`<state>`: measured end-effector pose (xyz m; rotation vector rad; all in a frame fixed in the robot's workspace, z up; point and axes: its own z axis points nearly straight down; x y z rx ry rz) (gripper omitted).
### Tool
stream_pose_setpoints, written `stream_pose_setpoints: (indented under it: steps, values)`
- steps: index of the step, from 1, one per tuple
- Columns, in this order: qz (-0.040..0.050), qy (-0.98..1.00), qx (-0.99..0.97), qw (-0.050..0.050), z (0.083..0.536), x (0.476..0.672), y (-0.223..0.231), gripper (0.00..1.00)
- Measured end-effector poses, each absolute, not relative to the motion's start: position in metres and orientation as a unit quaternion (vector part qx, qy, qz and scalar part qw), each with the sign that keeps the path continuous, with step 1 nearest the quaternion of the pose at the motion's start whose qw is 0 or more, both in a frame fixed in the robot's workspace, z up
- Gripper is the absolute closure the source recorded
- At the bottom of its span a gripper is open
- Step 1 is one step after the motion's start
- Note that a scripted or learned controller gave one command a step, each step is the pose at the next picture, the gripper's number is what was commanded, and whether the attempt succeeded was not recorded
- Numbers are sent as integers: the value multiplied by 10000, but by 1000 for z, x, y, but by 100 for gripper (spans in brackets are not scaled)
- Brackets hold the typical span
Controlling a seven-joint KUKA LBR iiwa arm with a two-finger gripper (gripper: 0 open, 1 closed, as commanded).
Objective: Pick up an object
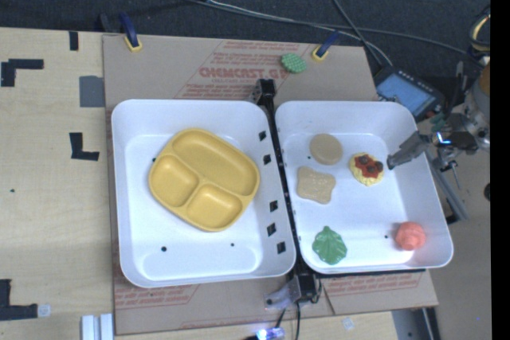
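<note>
**Toy food in the right bin, arm just poking in from the side**

Standing by the bench, reading left to right. The left bin (127,171) only has a yellow divided plate (205,177) in it, lying flat near the middle. It looks like rigid, smooth plastic with low rims, so an awkward thing for two fingers to grab; I'd skip it.

The right bin (422,203) holds the small stuff, all well apart from each other. A tan biscuit-shaped piece (315,185) lies just below a round tan disc (325,148). Both look flat and stiff, so hard to get fingers under. Toward the front there's a green leafy piece (330,245), lumpy and probably rubbery. Then a little yellow tart with red topping (366,168), and in the front right corner a pink-orange ball-like thing (410,235), which could roll.

The gripper (396,161) comes in over the right rim, tip just beside the tart. I can't tell how its fingers are set from here, and nothing is visibly in them.

My guess is the tart is the pick: light, stiff, chunky enough to squeeze across its sides. All of it looks light and not breakable.

There's also a green bit (293,63) lying outside on the cardboard behind the bins.
</note>
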<state>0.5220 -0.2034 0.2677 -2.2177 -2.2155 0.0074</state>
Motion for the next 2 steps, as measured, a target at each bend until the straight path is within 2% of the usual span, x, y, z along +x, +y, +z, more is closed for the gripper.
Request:
stream_pose_setpoints:
  steps: [1, 2]
  values:
    - [5, -7075, -7068, 2, 271, 524, -203, 0]
    - [17, -7073, -7069, 18, 224, 516, -201, 0]
